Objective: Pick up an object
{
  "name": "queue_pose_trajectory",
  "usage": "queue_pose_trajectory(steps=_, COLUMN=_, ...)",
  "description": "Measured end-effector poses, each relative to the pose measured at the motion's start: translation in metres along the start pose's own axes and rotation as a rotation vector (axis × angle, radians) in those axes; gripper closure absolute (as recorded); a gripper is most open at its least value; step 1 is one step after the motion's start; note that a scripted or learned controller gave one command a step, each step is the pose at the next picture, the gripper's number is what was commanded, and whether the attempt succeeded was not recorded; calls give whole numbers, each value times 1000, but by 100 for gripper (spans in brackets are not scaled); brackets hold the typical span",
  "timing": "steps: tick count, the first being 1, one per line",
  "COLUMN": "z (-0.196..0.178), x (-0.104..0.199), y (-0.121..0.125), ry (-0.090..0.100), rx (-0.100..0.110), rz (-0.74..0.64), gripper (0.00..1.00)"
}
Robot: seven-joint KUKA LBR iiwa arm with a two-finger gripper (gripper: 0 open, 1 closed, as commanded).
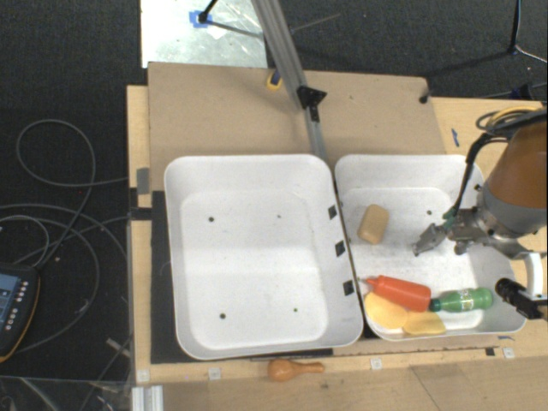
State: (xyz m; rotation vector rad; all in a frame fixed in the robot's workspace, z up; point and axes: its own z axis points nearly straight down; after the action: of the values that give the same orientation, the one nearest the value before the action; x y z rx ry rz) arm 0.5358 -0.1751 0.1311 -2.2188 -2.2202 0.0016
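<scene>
Dark carpet surrounds a pale wooden bench [223,110], with loose black cables [51,212] curling over the floor on the left and a handheld control pendant with a lit screen [15,302] lying near the lower left edge. Two shallow white plastic bins sit side by side on the bench: the left bin [184,187] and the right bin [402,171]. A slanted grey metal pole [282,41] crosses the top of the view and ends between them.

The grey arm with its orange band [518,178] reaches in from the right, and its two-finger gripper [432,240] hangs over the right bin's middle. Whether the claw is spread or closed cannot be told at this angle (the tips read as one blurred grey shape), and nothing shows between them.

A tan rounded block [373,223] lies just left of the gripper, apart from it. Along the near wall lie an orange-red bottle-shaped object [400,291], a green plastic bottle with a white label [461,300] touching its right end, and two pale yellow rounded pieces [402,318] beneath them. A small brown pear-shaped object [293,368] rests on the bench's front edge, outside both bins.
</scene>
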Motion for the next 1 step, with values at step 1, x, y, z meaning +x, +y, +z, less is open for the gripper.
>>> queue_pose_trajectory(steps=1, z=-13, x=-1, y=2, ry=-2, rx=-6, rz=-1, gripper=100)
